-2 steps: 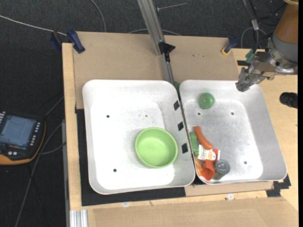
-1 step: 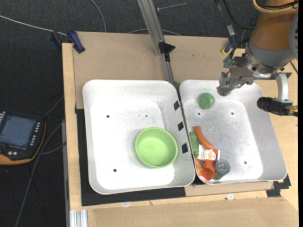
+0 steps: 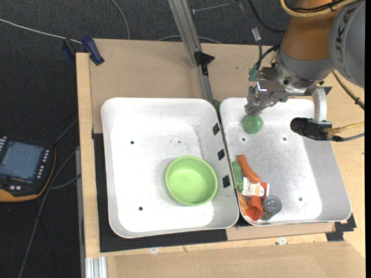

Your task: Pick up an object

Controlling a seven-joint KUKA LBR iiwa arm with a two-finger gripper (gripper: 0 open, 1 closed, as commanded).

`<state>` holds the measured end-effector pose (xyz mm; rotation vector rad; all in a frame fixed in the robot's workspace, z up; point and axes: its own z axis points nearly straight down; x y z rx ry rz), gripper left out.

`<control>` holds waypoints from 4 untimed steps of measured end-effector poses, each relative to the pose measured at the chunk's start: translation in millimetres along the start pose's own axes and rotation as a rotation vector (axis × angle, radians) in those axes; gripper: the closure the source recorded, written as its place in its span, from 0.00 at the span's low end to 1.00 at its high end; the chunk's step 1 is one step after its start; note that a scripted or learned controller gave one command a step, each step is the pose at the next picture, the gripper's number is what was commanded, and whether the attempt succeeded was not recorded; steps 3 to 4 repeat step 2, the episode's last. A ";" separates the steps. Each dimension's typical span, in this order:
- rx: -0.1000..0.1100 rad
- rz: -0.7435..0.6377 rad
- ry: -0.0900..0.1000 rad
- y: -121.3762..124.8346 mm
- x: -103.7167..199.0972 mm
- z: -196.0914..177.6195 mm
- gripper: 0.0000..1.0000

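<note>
My gripper (image 3: pixel 254 112) hangs over the far left part of the right bin (image 3: pixel 313 178), below the orange-banded wrist. A small round green object (image 3: pixel 253 124) sits right at the fingertips, its top pinched between the narrow fingers, so the gripper looks shut on it. At the near left corner of the same bin lies a heap: an orange carrot-like piece (image 3: pixel 247 168), a red and white packet (image 3: pixel 253 189), a grey round piece (image 3: pixel 271 203) and a green strip (image 3: pixel 236 172).
A light green bowl (image 3: pixel 191 181) stands in the left bin (image 3: pixel 133 149), near its front right. A slanted metal pole (image 3: pixel 186 30) rises behind the bins' shared wall. A black fitting with cables (image 3: pixel 310 128) juts over the right bin's far side.
</note>
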<state>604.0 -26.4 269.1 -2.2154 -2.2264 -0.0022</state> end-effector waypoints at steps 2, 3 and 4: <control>0.000 -0.001 0.000 -11.9 109.5 18.9 1.00; 0.000 -0.001 0.000 -11.9 109.5 18.9 1.00; 0.000 -0.001 0.000 -11.9 109.5 18.9 1.00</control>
